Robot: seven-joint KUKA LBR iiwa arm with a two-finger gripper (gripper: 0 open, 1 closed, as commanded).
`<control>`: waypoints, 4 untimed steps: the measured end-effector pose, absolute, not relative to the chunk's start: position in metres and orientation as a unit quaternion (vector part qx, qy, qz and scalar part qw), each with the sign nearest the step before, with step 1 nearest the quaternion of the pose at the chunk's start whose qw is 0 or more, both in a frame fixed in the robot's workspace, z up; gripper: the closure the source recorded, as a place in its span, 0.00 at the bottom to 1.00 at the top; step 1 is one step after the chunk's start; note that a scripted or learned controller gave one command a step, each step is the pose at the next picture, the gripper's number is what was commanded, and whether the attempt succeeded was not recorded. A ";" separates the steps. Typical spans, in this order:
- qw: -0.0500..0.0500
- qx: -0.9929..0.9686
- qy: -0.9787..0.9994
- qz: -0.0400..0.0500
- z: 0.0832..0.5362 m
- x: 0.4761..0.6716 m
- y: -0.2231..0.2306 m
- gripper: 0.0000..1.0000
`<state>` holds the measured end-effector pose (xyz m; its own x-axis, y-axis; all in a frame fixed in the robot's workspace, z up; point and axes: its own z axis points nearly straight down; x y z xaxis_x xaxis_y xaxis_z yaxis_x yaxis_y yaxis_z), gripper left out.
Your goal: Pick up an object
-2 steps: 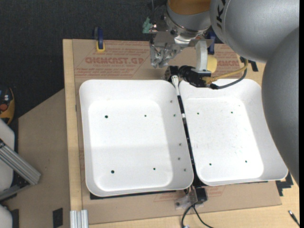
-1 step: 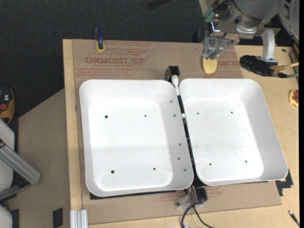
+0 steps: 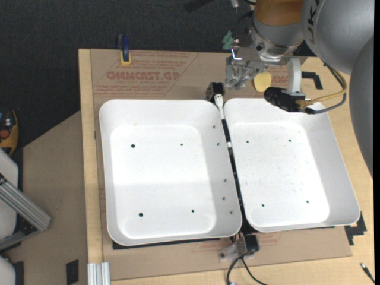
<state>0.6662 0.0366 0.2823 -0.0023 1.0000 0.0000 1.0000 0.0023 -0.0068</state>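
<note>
A cardboard-covered bench [image 3: 148, 70] bore two white bins [image 3: 160, 171]. The gripper [image 3: 240, 76] hung beyond the right bin's [image 3: 291, 171] far rim; a small yellow object [image 3: 262, 80] sat beside it, grasp unconfirmed. A loose object could drop outside.

"chemcast gp" on brown board [image 3: 148, 70].

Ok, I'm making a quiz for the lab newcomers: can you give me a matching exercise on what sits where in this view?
Things:
1. blue clamp
2. pale yellow object
3. orange band
4. black clip

Places:
A. on the arm above the wrist
B. back edge of the board, left
C. between the bins' back corners
D. just below the claw, at the right bin's back rim

Pairs: 1-B, 2-D, 3-A, 4-C
</note>
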 end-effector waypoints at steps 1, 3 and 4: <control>-0.001 -0.702 -0.712 -0.005 0.341 0.632 0.168 1.00; 0.000 -0.707 -0.707 -0.001 0.281 0.655 0.224 1.00; -0.003 -0.709 -0.705 -0.003 0.326 0.663 0.166 1.00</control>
<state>0.6629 0.1663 0.3263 0.0059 1.0000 -0.0006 0.9999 -0.0059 0.0084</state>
